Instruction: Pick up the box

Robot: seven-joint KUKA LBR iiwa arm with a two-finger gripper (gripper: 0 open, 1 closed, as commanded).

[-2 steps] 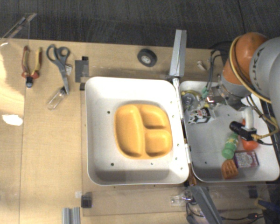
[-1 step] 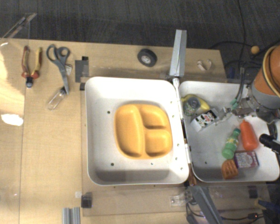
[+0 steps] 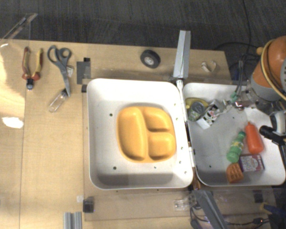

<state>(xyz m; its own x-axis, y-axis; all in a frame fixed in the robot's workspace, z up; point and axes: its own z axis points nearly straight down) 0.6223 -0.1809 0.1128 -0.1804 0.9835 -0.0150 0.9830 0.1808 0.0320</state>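
Bench (image 3: 38,166): pale wood, bearing two white bins side by side.
Left bin (image 3: 101,128): landmark, near the middle.
Right bin (image 3: 205,168): touching its right side.
Scissors (image 3: 62,63): just beyond its far-left corner.
Pliers (image 3: 31,66): farther left, past the scissors.
Tape roll (image 3: 150,58): beyond its far edge.
Metal bar (image 3: 182,54): at its far-right corner.

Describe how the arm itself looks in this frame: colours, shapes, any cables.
At the view's right edge, the arm shows as a rounded grey body wrapped by a glossy orange band. Below it, dark, black-looking parts jut out over the right bin; whether these are the end effector is unclear. Thin dark cables trail near the arm's left side. No markings are legible.
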